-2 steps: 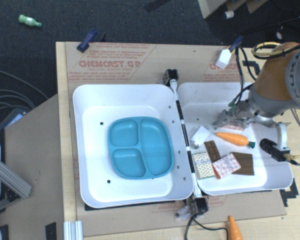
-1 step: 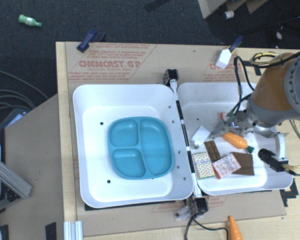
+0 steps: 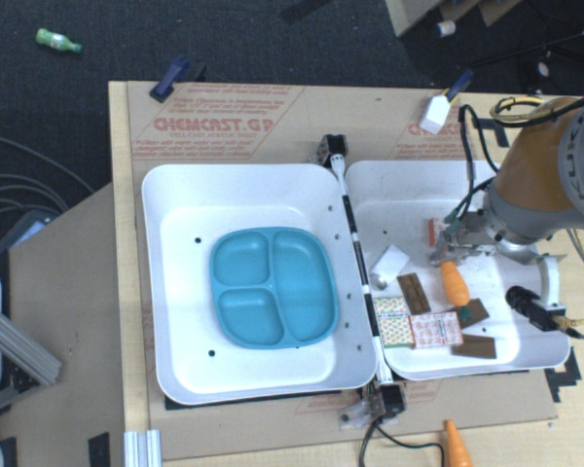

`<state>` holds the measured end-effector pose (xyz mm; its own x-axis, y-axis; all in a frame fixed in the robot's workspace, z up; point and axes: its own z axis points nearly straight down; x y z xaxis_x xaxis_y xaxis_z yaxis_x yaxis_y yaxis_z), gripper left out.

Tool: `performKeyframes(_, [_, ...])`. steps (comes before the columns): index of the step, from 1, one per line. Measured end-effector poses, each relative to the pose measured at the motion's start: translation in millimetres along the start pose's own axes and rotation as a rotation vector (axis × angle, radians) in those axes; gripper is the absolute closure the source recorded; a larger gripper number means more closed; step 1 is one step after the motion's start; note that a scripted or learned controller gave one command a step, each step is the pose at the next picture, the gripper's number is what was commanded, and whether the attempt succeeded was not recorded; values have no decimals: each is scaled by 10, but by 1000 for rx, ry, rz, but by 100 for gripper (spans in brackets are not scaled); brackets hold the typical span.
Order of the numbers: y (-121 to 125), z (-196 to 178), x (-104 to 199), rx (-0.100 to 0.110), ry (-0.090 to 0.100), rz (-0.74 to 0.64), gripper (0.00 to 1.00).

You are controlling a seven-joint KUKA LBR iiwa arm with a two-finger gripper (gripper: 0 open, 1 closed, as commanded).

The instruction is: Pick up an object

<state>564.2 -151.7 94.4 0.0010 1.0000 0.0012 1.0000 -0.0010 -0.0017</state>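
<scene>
low in the frame, flat brown bar [image 3: 474, 348] looks light, stiff.
small orange carrot-shaped toy [image 3: 454, 283], smooth, rounded: grip across its middle; pincer [image 3: 455, 251] above it, opening unclear.

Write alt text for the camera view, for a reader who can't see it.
The arm's hand is low in the right bin, just above an orange carrot-like piece among small flat packets and brown bars. The left bin holds a blue divided tray.
</scene>
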Motion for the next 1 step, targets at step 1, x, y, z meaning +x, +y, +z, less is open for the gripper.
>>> performKeyframes(1, [-137,-902,800,-2,0,-2,100])
